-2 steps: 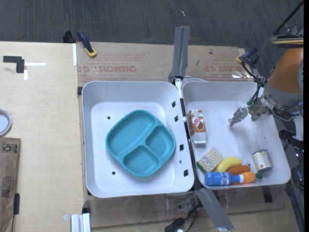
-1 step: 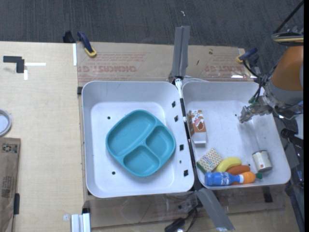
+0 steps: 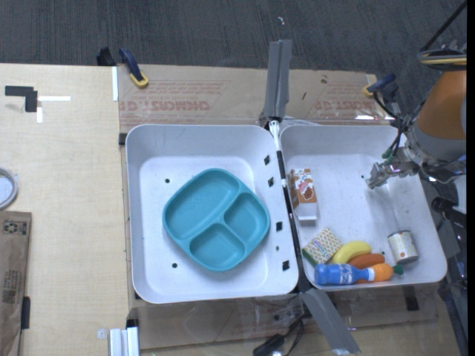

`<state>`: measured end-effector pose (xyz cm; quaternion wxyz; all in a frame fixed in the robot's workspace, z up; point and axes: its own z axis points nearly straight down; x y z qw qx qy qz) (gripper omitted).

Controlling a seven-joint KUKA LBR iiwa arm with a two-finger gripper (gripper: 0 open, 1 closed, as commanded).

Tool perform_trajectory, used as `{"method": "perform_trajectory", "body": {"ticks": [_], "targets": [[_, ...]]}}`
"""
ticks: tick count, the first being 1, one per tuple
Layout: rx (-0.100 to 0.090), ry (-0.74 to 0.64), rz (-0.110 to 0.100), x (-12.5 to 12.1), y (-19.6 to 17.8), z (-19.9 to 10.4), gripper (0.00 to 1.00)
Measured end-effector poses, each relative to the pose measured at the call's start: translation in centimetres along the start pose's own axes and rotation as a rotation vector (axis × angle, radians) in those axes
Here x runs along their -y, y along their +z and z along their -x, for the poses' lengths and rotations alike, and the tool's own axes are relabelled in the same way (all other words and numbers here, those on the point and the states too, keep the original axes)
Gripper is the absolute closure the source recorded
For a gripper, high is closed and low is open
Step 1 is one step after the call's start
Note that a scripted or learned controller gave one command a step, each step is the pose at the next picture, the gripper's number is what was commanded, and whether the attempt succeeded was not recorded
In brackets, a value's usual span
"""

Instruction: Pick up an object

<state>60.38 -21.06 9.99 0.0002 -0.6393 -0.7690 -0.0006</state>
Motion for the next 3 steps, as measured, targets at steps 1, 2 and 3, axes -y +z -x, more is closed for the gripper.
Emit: {"method": "perform_trajectory", "body": {"ticks": [1,2,3], "targets": [[0.001,-0.001,0.001,-0.1,-0.9,0.0,1.0],[0.001,-0.001,0.0,-0.1,-0.9,0.0,0.0],[0.0,0.215,-0.004,4.8,1.0,0.2,0.0]]}}
